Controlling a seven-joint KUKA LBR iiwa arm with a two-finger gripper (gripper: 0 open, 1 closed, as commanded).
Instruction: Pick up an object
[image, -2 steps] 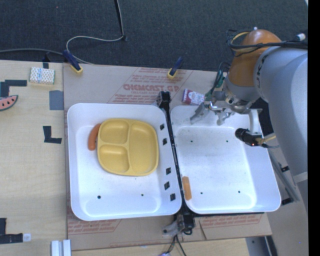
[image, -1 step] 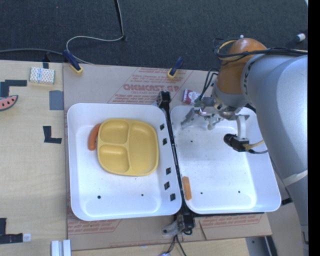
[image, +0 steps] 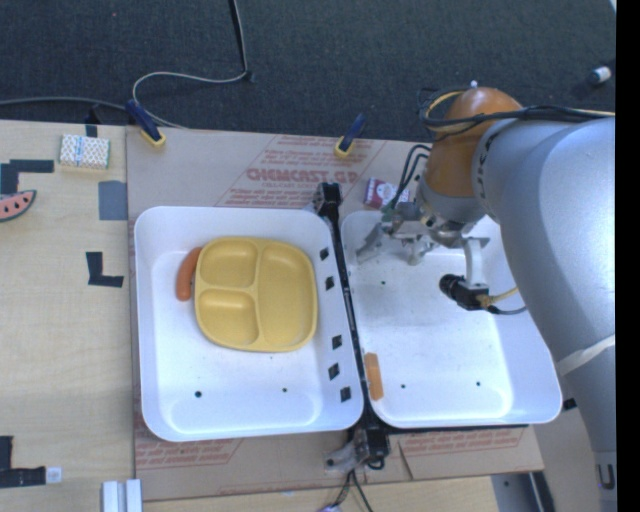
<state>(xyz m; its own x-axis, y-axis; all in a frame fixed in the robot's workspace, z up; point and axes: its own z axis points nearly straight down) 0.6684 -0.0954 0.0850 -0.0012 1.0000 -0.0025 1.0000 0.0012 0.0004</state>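
Yellow, a divided plate (image: 256, 293) lies in the left bin (image: 160, 400) with an orange sausage-like piece (image: 185, 274) touching its left edge. A second orange piece (image: 373, 375) lies against the left wall of the right bin (image: 520, 400), near its front. The hand (image: 408, 240) hangs over the far end of that bin, holding nothing; how wide it stands I cannot tell. For a clean pick, I judge it should come down centred on the piece, clear of the wall.

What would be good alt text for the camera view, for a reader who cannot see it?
A grey robot arm's hand hangs over the right white bin, where a small orange carrot-shaped piece lies. The left white bin holds a yellow divided plastic plate beside an orange sausage-shaped piece.
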